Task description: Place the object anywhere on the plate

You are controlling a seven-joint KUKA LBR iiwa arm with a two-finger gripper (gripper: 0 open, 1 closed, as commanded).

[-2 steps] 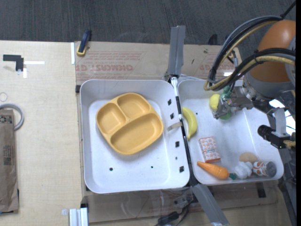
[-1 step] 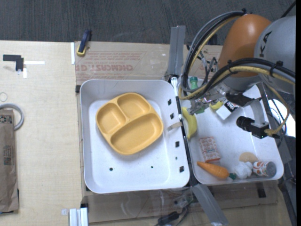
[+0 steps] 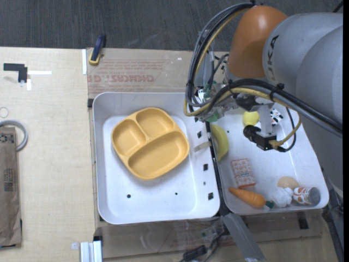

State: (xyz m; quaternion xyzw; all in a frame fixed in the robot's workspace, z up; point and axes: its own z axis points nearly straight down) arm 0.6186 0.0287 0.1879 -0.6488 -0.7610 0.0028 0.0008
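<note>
Setting: two shallow white bins sit side by side on a bench, seen from above at a slant; the left bin point(image 3: 109, 201) and the right bin point(image 3: 311, 162) touch along a shared middle wall.
Plate: one yellow plastic plate with three compartments point(image 3: 150, 142) lies in the upper half of the left bin, all three sections bare, so it looks ready to receive something.
Arm: one grey arm with an orange band point(image 3: 256, 31) reaches in from the right edge, looped with black and yellow cables, and bends down over the right bin's upper left corner.
Gripper: the two-finger gripper point(image 3: 210, 113) hangs among the cables just above the middle wall; whether it is wide, narrow or holding anything cannot be told.
Likely target: one yellow-green banana-shaped object point(image 3: 220, 140) lies against the right bin's left wall, directly below the gripper, which suggests it is the thing being reached for; it is not on the plate.
Other items in the right bin: one orange carrot point(image 3: 246, 196) by the bottom edge, one small pink printed packet point(image 3: 242, 172) above it, and one small yellow ball point(image 3: 250, 117) near the top.
Bottom right corner: a small cluster of pale objects point(image 3: 289, 192); their exact count is unclear.
</note>
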